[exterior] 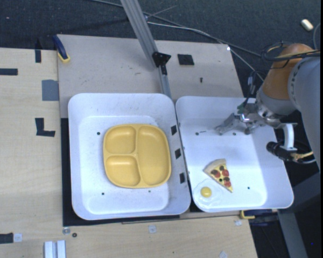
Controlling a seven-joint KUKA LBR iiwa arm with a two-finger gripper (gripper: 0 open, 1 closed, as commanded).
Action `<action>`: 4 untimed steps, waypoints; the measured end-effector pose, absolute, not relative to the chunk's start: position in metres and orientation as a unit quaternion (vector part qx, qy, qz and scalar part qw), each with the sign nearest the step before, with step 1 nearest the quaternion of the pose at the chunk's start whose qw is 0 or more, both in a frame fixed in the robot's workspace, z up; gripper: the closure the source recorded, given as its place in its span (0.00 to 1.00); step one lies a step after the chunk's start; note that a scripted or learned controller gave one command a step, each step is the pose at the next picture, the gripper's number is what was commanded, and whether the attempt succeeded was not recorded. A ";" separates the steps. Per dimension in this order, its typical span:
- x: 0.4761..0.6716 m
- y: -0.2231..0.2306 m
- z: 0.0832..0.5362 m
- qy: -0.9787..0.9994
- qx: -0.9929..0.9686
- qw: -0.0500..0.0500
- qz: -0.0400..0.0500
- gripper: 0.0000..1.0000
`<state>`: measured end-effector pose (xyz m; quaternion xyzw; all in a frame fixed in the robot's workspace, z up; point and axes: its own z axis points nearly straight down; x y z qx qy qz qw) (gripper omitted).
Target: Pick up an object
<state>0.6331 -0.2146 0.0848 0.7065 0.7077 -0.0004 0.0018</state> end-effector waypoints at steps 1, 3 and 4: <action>0.634 -0.215 0.097 0.708 0.706 0.003 -0.001 1.00; 0.642 -0.206 0.211 0.708 0.707 0.002 0.001 1.00; 0.643 -0.206 0.248 0.708 0.707 0.002 0.001 1.00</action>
